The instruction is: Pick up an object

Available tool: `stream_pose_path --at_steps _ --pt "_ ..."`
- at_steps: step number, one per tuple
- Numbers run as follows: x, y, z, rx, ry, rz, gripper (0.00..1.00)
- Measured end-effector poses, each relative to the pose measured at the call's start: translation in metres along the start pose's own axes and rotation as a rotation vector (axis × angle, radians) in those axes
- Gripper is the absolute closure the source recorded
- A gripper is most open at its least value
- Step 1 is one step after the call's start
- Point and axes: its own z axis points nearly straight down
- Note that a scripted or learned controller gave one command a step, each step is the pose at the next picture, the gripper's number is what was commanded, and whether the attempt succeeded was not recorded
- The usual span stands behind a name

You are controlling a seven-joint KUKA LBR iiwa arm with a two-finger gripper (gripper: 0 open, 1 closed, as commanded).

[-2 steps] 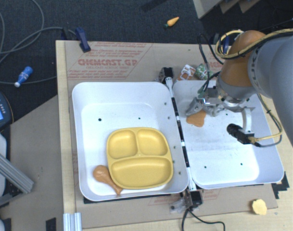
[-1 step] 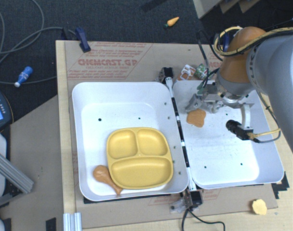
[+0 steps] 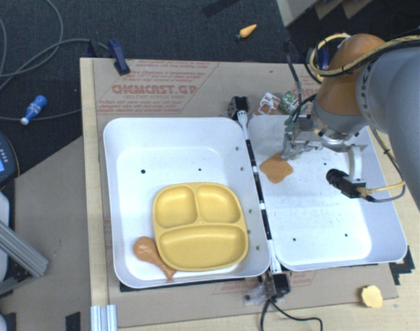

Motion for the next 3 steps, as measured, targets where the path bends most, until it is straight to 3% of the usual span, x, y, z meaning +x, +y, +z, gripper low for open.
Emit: stream_pose_path --at_steps 1,2,3 --pt "-0.001 -0.086 -0.006 0.014 0.003 0.003 1.0" --pt "-0.001 -0.082 -0.006 0.007 0.001 0.001 0.0" --pt "0.003 -0.03 0.005 0.001 -0.001 -0.002 0.0"
